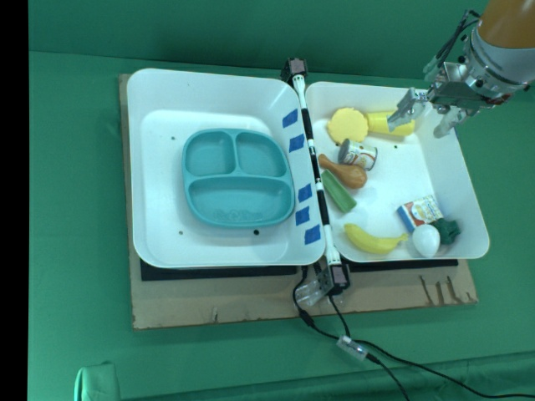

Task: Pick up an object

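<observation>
My gripper (426,117) hangs over the back right corner of the right bin (468,197), open, with nothing between its fingers. Its left finger (407,107) is just above a small yellow piece (386,124). Beside that piece lies a round yellow item (348,125). Further forward are a small can (358,153), a brown drumstick (344,172) and a green vegetable (338,192). At the front of the bin lie a banana (374,240), a white egg (425,241), a small red and blue box (420,211) and a dark green item (449,229).
The left bin (150,182) holds a teal divided plate (238,178). A divider with blue tape marks (311,182) runs between the bins. A cable (368,357) trails over the green cloth in front of the bench.
</observation>
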